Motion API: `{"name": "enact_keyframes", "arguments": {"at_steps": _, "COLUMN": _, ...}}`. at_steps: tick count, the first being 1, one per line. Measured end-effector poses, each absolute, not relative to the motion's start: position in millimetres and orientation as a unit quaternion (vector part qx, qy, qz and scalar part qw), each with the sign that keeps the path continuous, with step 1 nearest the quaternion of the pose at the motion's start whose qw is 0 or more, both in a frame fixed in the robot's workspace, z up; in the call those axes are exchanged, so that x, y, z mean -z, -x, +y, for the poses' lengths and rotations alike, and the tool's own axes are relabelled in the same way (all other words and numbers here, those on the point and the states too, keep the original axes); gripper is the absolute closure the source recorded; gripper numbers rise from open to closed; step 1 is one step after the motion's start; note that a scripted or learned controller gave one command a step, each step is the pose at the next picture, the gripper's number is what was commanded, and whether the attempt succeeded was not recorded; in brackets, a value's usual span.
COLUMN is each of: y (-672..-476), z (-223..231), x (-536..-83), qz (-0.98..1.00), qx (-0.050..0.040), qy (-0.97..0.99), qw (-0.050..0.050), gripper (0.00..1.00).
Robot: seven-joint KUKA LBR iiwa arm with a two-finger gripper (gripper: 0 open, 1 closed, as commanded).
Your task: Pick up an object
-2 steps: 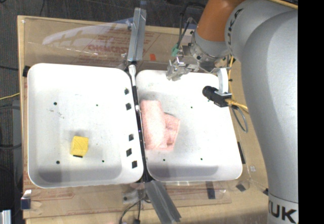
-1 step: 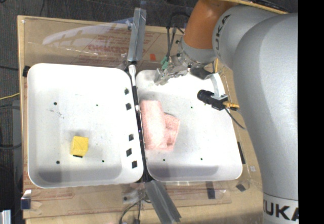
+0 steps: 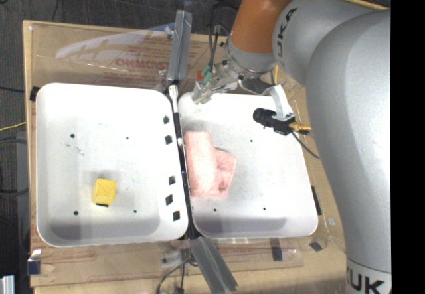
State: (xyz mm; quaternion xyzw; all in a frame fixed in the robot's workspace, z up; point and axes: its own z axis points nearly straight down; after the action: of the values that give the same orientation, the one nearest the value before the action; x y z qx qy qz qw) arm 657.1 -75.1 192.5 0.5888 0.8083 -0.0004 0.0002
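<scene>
1. Nearest the camera, along the bottom of the view, the near rims of the two shallow white plastic bins are seen side by side on the brown wooden bench (image 3: 99,40), meeting at a dark central divider.
2. Toward the near left corner of the left bin (image 3: 60,147), a small yellow block (image 3: 104,192) is seen, apart from every wall, with bare white floor around it.
3. Against the divider-side wall of the right bin (image 3: 279,213), a folded pale pink cloth (image 3: 206,163) is laid; the floor to its right is left open.
4. Over the far left corner of the right bin, the two-finger gripper (image 3: 204,90) is held under the orange-banded grey arm (image 3: 332,73). Whether its fingers are spread or closed cannot be told.
</scene>
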Motion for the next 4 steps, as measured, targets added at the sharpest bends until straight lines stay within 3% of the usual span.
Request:
{"name": "enact_keyframes", "arguments": {"at_steps": 1, "y": -656.2, "z": -138.2, "x": -112.1, "qz": 0.884, "qx": 0.001, "qy": -0.467, "qw": -0.002, "gripper": 1.0}}
{"name": "enact_keyframes", "arguments": {"at_steps": 2, "y": -657.4, "z": -177.7, "x": -92.9, "qz": 0.874, "qx": 0.0006, "qy": -0.485, "qw": 0.0, "gripper": 1.0}}
{"name": "enact_keyframes", "arguments": {"at_steps": 3, "y": -652.0, "z": -174.0, "x": -89.2, "qz": 0.875, "qx": 0.0019, "qy": -0.485, "qw": -0.016, "gripper": 0.0}}
{"name": "enact_keyframes", "arguments": {"at_steps": 4, "y": -650.4, "z": -190.9, "x": -88.7, "qz": 0.929, "qx": 0.0019, "qy": -0.369, "qw": -0.017, "gripper": 0.0}}
